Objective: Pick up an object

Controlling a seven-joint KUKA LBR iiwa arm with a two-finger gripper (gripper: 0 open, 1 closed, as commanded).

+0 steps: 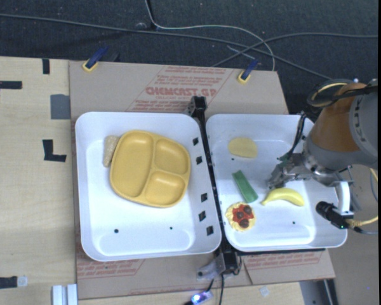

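In the right bin lie a yellow banana, a green strip, a pale yellow disc and a small tart with red berries. My gripper reaches in from the right and hangs low just above the banana's left end, between the banana and the green strip. Its dark fingers point down and left, and the arm's wrist hides how they stand. Nothing can be seen held between them.
The left bin holds a yellow divided plate with a tan piece of bread tucked under its left edge. A black divider runs between the bins. The arm's grey body and orange band cover the right bin's right rim.
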